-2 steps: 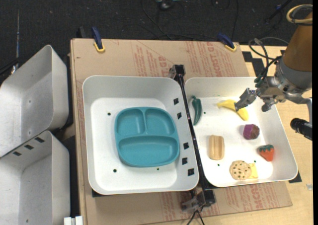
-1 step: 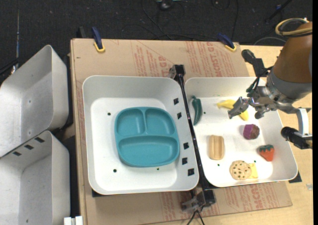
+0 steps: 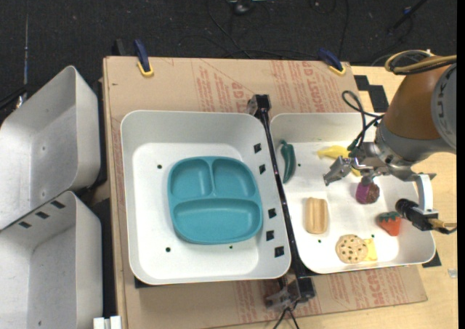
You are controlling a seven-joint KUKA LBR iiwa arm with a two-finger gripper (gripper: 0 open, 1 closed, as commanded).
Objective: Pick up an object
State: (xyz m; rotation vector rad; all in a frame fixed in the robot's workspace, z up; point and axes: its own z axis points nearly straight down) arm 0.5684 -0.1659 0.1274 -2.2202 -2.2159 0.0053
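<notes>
The right bin (image 3: pixel 407 251) holds several small toy foods. A purple plum-like piece (image 3: pixel 367 192) lies near the middle-right, and a yellow banana piece (image 3: pixel 333 152) lies behind it. A tan bun (image 3: pixel 316 216) sits in the middle and a chocolate-chip cookie (image 3: pixel 352 248) lies at the front. A red piece with a green top (image 3: pixel 391 225) is at the right, and a green curved piece (image 3: pixel 288 160) lies along the left wall. My gripper (image 3: pixel 353 171) hangs low over the bin, just above and left of the purple piece and right of the banana.
The left bin (image 3: pixel 138 175) carries a teal divided plate (image 3: pixel 214 200). A black divider strip (image 3: pixel 275 182) runs between the bins. The grey arm with its orange band (image 3: pixel 421 106) comes in over the right bin's back right corner. Two spare white bins (image 3: pixel 43 175) stand at the far left.
</notes>
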